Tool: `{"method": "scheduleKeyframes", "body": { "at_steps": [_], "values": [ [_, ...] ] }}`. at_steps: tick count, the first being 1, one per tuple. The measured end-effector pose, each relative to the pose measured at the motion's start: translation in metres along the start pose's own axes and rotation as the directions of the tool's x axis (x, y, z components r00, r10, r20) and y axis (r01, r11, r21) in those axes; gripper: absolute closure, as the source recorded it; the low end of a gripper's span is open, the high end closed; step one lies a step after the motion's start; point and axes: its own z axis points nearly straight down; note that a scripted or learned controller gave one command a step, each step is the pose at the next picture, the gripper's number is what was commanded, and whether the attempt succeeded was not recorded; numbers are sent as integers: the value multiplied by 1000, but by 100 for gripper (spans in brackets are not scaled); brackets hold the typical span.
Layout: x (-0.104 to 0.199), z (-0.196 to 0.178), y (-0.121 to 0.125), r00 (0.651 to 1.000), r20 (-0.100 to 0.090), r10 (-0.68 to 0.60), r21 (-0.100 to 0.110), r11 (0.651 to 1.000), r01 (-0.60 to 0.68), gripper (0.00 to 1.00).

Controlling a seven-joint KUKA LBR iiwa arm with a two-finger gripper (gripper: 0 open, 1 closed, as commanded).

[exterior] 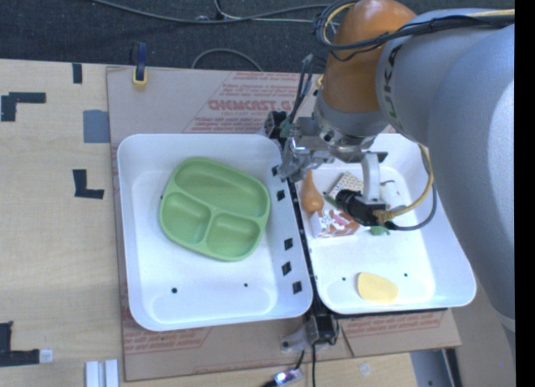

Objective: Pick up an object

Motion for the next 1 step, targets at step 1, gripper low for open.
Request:
{"method": "scheduleKeyframes", "body": {
  "at_steps": [1],
  "values": [
    [50, 17, 23, 1000, 0, -1, 1, 1000, 1, 100]
  ]
}}
